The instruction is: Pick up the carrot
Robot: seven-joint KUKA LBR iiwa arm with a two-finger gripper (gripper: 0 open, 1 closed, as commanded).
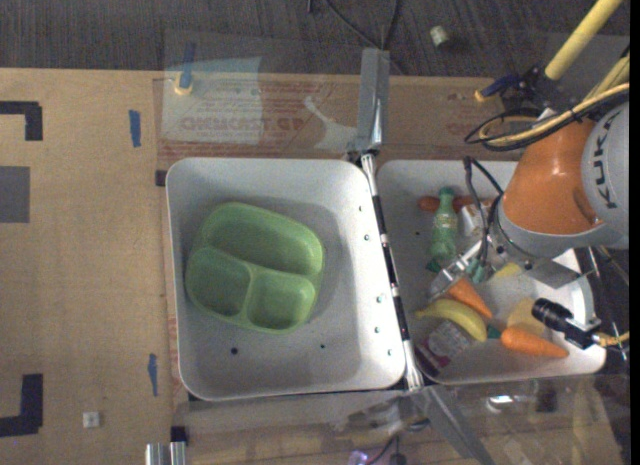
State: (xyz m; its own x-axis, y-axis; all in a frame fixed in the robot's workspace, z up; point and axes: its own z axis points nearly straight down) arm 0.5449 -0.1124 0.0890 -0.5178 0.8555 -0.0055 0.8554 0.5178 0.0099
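- Arm wrist (560, 193) sits over right bin (400, 253); can't tell claw state.
- Carrot (533, 342) at bin's near edge, beside banana (455, 315) — approach along its length, avoid neighbours.

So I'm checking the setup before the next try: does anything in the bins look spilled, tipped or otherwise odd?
Nothing looks spilled or damaged. The green tray sits flat but askew in the left bin. The right bin is crowded: a carrot, a banana and a green bottle lie jumbled close together beneath the arm.

Jaws and right bin (400, 193) partly behind arm (550, 193)
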